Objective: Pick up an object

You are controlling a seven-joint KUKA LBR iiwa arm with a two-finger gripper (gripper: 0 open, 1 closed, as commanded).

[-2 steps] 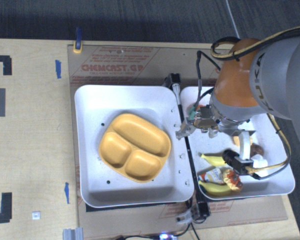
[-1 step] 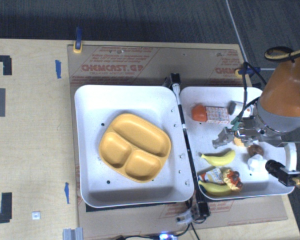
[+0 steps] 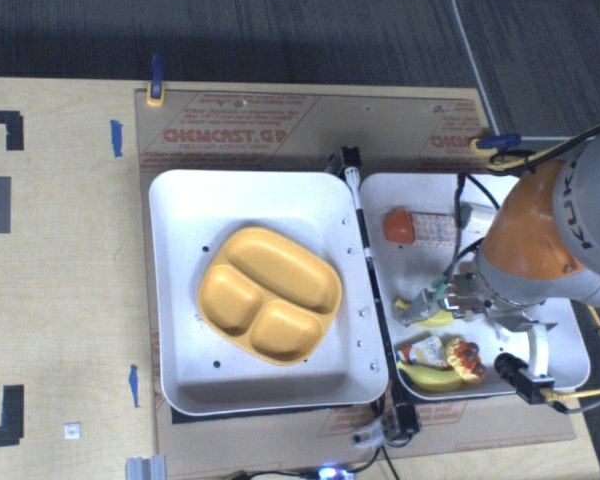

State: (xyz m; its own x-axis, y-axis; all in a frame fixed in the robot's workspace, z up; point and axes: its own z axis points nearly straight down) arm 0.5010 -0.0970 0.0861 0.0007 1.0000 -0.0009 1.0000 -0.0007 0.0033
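Over the right-hand shallow white plastic bin [image 3: 578, 368], the tool [image 3: 458, 298] hangs low beneath the grey arm with its orange band [image 3: 530, 230], and whether it is open or closed on anything cannot be told, for the wrist covers it. Taking that bin as the landmark: just beside the tool, toward the bin's left wall, lies a small yellow-green packet [image 3: 423, 313], the likeliest thing to pick. It looks light, soft and slick, so a pinch across its narrow middle seems safest. Along the bin's near wall lies a yellow plastic banana [image 3: 435, 376], with a crinkly, colourful wrapped snack [image 3: 452, 354] touching it; both probably weigh little, and the wrapper may slip or crumple. Near the far wall sits a round red-orange lid [image 3: 399, 226] beside a pale printed label [image 3: 435, 230]. Left of the bin, a neighbouring white bin [image 3: 175, 268] holds a stiff tan three-compartment tray [image 3: 270, 293].
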